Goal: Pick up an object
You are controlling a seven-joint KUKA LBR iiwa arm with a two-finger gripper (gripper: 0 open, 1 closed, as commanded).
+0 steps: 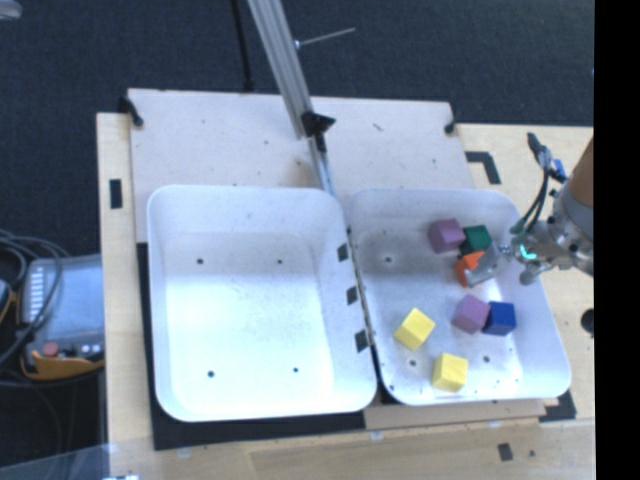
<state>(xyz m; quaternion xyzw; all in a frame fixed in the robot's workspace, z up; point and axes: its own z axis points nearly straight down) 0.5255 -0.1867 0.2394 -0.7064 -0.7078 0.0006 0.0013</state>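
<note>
The tool is reaching in from the right over the right bin, sitting against the orange block; whether it is grasping it I cannot tell. A green block and a purple block are lying just beside. Two yellow blocks are resting nearer the front.

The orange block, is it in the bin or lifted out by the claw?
In the bin. The orange block sits low in the right bin beside the green block, with the claw at it; whether it is gripped, cannot tell.
</note>
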